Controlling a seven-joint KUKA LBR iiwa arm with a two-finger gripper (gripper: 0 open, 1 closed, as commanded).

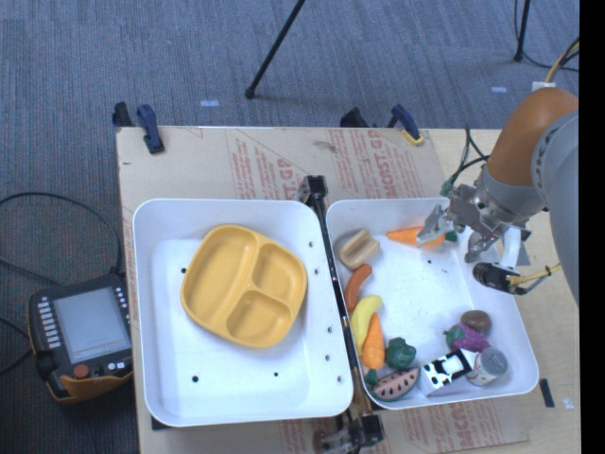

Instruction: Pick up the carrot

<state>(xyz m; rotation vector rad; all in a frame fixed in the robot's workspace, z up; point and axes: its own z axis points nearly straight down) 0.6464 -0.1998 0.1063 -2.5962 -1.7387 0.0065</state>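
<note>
Two white bins are shown side by side; the carrot [416, 236] lies in the right bin [515, 334], at its upper edge in the frame. Its long axis runs roughly left–right, the pointed tip toward the left. The gripper [442, 225] is set over the carrot's thick right-hand end, and the carrot appears to be touched there — whether it is clasped cannot be told, nor how wide the pincer stands.
</note>
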